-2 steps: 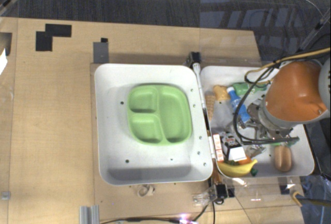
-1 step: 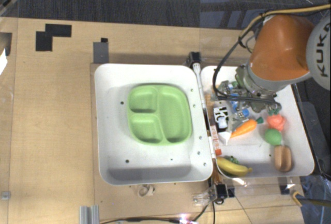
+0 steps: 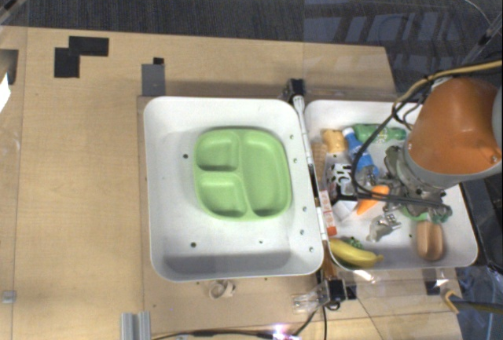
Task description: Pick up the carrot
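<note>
Dark carpet lies beyond a wooden bench (image 3: 78, 213) that bears two white bins side by side. Left bin (image 3: 169, 173) holds a green tray (image 3: 240, 172) with three compartments, set near its middle. Right bin (image 3: 464, 248) is crowded: a banana (image 3: 354, 253) lies at its near left corner, a brown sausage-like piece (image 3: 429, 240) sits near its near right side, and a jumble of small items, among them something blue (image 3: 354, 144) and something green (image 3: 369, 131), fills the far left part. The carrot (image 3: 369, 200), small and orange, lies in the right bin's middle, just left of the arm's wrist and partly crossed by black cables. The arm (image 3: 454, 130), with its orange band, hangs over the right bin from the right. The gripper (image 3: 383, 227) points down just near of the carrot, above bare bin floor between carrot and banana; whether its metal tips are apart or together I cannot tell, and nothing is seen between them.
</note>
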Controlling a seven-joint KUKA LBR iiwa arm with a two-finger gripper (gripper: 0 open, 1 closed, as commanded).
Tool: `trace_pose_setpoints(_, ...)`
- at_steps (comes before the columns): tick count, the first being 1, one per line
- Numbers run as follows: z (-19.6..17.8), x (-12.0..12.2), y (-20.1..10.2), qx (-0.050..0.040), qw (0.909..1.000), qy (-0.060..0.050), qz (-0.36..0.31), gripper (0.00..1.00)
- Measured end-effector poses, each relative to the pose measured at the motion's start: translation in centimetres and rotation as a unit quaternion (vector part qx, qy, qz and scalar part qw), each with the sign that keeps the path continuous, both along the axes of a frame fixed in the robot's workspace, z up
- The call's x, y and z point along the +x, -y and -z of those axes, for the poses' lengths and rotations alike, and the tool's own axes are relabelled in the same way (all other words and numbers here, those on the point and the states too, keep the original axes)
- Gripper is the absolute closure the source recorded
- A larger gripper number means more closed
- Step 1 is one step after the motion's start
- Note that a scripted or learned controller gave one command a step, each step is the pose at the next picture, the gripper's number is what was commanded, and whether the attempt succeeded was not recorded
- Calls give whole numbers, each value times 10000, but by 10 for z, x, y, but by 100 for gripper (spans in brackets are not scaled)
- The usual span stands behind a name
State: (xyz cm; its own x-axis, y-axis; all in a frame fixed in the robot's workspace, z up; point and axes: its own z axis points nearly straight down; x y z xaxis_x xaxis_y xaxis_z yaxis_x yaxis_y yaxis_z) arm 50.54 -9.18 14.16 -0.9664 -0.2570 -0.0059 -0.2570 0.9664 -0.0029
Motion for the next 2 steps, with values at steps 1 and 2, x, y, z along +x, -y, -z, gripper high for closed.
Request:
trace_pose_setpoints(1, 27, 65, 18, 37, 9798, 247, 1985, 0)
trace_pose_setpoints(2, 34, 26, 71, 14, 9848, 322, 1706, 0)
